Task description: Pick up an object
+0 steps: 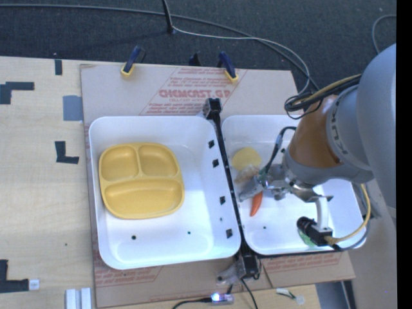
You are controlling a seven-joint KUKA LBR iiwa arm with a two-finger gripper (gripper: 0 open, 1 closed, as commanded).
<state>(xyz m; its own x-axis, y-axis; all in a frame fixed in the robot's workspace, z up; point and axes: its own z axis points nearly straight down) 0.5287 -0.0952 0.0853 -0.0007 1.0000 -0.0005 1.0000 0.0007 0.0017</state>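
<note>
Right bin [335, 246], near its dividing wall: three loose pieces.
- Orange carrot-shaped piece [256, 205] lies on the white floor, tilted, thin end toward the front of the bin.
- Greyish, partly clear lump [245, 184] sits just behind it, close to the wall. I cannot make out what it is.
- Pale yellow round piece [246, 158] lies behind the lump, nearly touching it.

My fingers [262, 184] are low in this bin, right at the greyish lump and just above the upper end of the orange piece. Whether they are released or clenched I cannot tell from this angle, and nothing shows clearly between them. My wrist, with its orange band [312, 140], reaches in over the right half of the bin.

Left bin [154, 253]: a yellow divided plate [140, 180] lies flat toward its left side, with two small compartments at the back and one long one at the front.

Both bins stand side by side, touching, on a cardboard sheet [187, 92] printed in red. Two blue clamps [132, 62] grip its far edge. The sheet rests on the pale wooden tabletop [38, 198], which carries dark tape marks. Cables run over the dark floor [257, 11] beyond.
</note>
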